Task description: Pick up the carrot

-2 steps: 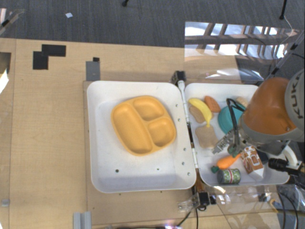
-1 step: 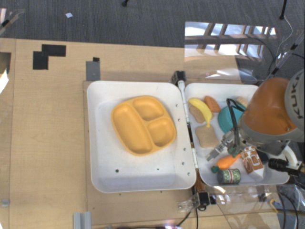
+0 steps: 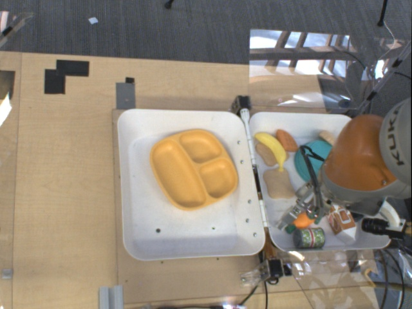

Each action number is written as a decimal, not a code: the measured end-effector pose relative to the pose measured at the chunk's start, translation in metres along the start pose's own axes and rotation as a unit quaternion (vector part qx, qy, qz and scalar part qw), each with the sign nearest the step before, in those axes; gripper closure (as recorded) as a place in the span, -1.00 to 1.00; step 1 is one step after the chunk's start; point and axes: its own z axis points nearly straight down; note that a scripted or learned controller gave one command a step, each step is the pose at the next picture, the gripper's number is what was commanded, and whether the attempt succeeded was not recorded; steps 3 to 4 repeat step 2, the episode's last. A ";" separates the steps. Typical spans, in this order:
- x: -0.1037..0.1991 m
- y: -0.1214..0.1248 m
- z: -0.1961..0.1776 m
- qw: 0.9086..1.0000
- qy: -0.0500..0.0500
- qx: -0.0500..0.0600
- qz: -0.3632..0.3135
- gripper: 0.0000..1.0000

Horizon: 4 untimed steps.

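Camera view, looking down at a slant, showed two white bins side by side. The left bin (image 3: 138, 237) held a yellow divided plate (image 3: 193, 168). The right bin (image 3: 380, 242) was crowded: a banana (image 3: 271, 149), an orange-brown sausage-shaped piece (image 3: 287, 140) just behind it, a tan bread slice (image 3: 279, 185), a teal bowl (image 3: 308, 161) partly hidden by the arm, a green can (image 3: 309, 237) lying on its side near the front wall, and a small brown packet (image 3: 341, 220) beside it.

The carrot (image 3: 300, 222) lay in the front part of the right bin, a small orange piece touching the top of the green can. The gripper (image 3: 302, 210) sat directly over it, low in the bin. The metal parts there were tangled with cable and glare, so I could not tell how the tool stood, and nothing confirmed a hold on the carrot.

Judgement: the step in hand was the grasp itself. To do it well, the closing line should cross the carrot's narrow width, not its length, and the tool should be centred on the orange body and kept off the can, which sat so close that it could be pinched or rolled instead. The lift should go straight up, slowly, with the hold checked before moving away.
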 end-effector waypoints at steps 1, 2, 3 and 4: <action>-0.002 0.004 -0.012 1.000 -0.004 -0.004 0.000 1.00; 0.031 0.036 -0.097 0.980 0.001 0.001 0.201 1.00; 0.031 0.036 -0.097 0.980 0.001 0.001 0.201 1.00; 0.031 0.036 -0.097 0.980 0.001 0.001 0.201 1.00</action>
